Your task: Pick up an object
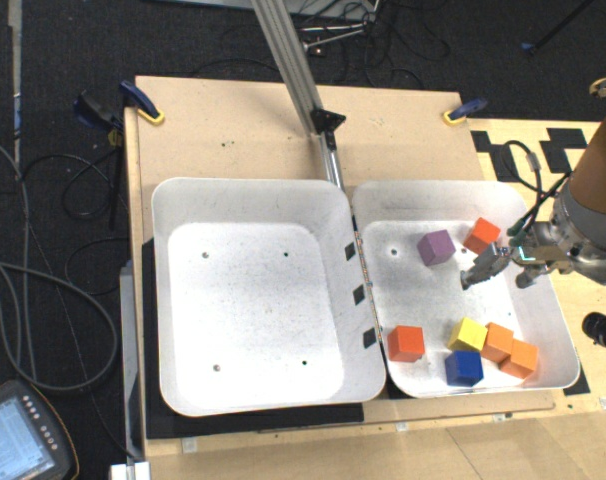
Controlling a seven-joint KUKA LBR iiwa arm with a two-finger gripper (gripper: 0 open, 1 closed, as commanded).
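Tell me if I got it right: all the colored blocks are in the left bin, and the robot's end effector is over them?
Not quite. The blocks, like the purple block and the blue block, are in the right bin, not the left bin. The camera view shows this. The end effector does sit over that right bin, near the blocks.

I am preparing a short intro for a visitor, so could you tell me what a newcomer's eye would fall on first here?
The bright blocks in the right bin stand out first: a purple block and an orange one near the far side, and a cluster of orange, yellow and blue along the near edge. Next comes the gripper, hovering just right of the purple block. The left bin is plain white beside them.
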